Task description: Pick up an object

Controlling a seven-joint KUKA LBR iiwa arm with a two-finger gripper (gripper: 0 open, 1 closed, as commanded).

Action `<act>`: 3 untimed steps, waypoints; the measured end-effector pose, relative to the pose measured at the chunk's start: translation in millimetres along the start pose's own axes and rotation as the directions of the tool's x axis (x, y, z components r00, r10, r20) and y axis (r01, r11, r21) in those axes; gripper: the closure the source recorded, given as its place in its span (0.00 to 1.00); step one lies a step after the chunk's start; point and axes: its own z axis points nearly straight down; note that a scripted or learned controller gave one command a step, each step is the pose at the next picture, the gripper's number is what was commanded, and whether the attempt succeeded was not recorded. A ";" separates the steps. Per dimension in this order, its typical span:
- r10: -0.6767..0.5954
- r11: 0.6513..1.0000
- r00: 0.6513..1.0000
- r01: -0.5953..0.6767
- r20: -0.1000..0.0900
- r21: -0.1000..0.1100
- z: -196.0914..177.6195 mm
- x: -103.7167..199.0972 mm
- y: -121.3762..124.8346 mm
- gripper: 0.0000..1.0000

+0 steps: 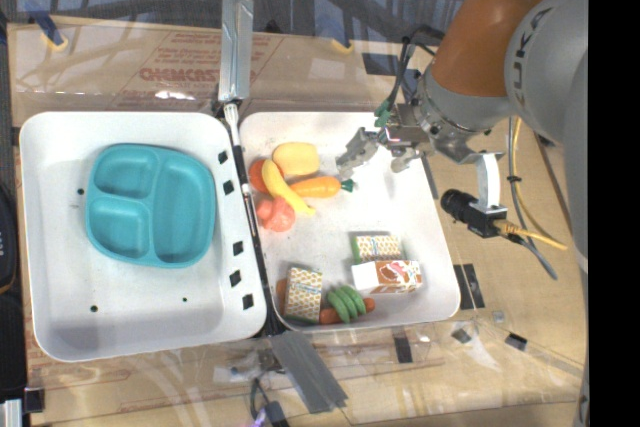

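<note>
Orange carrot [318,186] and yellow banana [285,188] lie heaped with other toy food at the far left of the right bin [430,215], where the grey arm's hand [372,147] hovers just beside them. Its fingers stand apart, gripping nothing. A clean pick likely means dropping straight over a single piece, the carrot being nearest, and keeping clear of its neighbours. A teal plate [152,204] sits in the left bin [45,245].

Two white bins [60,315] on the bench; one teal divided plate [150,205], one carrot [315,186], one banana [285,190], three small cartons [387,276].
</note>
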 end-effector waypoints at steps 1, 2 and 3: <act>-0.232 0.973 0.973 0.232 0.000 0.001 120.6 9.0 16.2 0.00; -0.078 0.997 0.997 0.078 0.024 -0.027 151.1 23.9 8.4 0.00; -0.143 0.990 0.990 0.143 0.000 0.007 160.9 21.8 80.3 0.00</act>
